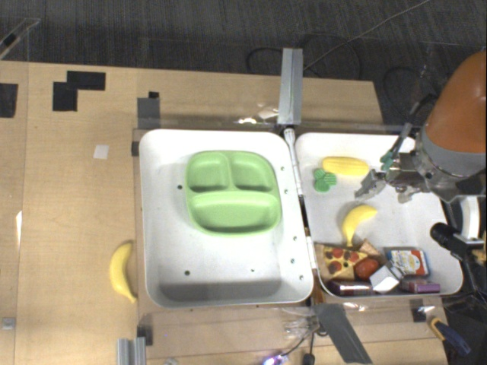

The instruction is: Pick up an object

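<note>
Right bin [304,204] first: your gripper [370,188] hovers just above the banana [358,220], jaws spread, holding nothing. Banana looks light, stiff, smooth plastic; pinch across its curved middle.

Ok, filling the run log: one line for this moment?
end effector: over right bin | nearest: curved yellow plastic banana | grasp: none seen

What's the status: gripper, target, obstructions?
Gripper above right bin, holding nothing. Banana just below it. Corn cob, green toy nearby.
</note>
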Controlling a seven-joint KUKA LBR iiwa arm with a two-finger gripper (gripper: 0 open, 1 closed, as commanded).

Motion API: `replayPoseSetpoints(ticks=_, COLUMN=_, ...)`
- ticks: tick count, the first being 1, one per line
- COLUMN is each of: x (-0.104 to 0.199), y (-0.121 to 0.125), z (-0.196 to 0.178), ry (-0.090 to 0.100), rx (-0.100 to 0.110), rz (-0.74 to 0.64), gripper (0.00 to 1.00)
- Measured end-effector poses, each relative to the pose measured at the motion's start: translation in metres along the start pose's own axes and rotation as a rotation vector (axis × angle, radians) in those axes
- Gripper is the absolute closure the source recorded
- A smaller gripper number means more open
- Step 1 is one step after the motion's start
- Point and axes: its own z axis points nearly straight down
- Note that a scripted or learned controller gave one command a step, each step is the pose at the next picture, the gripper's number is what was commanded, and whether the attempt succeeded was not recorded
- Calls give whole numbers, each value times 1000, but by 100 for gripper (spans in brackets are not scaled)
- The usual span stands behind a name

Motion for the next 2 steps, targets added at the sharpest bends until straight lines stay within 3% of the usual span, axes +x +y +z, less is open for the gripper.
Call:
replayPoseSetpoints(ticks=1, x=51, y=6, z=56, ry=0, rx=1, rz=79, gripper=0)
replayPoseSetpoints(ticks=2, x=52, y=7, z=45, ry=2, rx=-3, rz=81, gripper=100)
